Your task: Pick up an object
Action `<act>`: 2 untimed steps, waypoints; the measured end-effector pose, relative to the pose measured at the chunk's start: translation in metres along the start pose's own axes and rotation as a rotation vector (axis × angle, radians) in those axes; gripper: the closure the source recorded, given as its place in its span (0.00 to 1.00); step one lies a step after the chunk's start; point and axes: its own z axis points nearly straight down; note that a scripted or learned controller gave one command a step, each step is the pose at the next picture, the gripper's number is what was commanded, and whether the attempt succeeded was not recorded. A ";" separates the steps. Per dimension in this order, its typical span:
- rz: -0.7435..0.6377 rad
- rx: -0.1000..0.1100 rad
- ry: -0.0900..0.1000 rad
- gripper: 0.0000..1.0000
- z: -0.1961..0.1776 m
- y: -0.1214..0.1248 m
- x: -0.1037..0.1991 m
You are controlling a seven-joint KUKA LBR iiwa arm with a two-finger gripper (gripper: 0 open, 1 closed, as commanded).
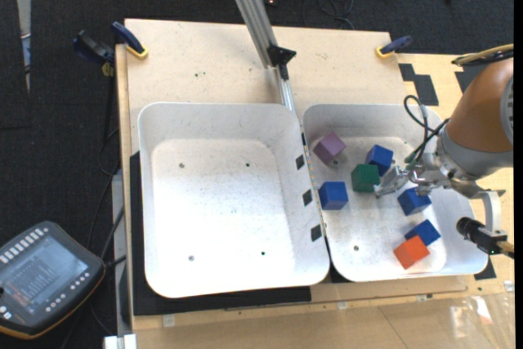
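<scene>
The right bin (359,261) holds several small blocks. A purple cube (330,147) lies at its back left, a blue cube (333,194) near its left wall, and a green cube (366,176) in the middle. Another blue cube (380,157) sits just behind the green one. A blue block (413,200) lies under the wrist. At the front right an orange block (411,252) touches a blue block (423,232). My gripper (389,183) reaches in from the right, low in the bin, its tips right beside the green cube.
The left bin (221,200) stands beside the right one, with a shared raised edge between them. A metal pole (249,0) slants over the bench behind the bins. Clamps sit at the bench's back corners. A teach pendant (41,278) lies at lower left.
</scene>
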 end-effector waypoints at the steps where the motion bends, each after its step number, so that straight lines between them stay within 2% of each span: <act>1: -0.002 -0.014 -0.002 0.00 0.001 0.005 -0.001; 2: -0.003 -0.019 -0.004 1.00 -0.010 0.007 -0.001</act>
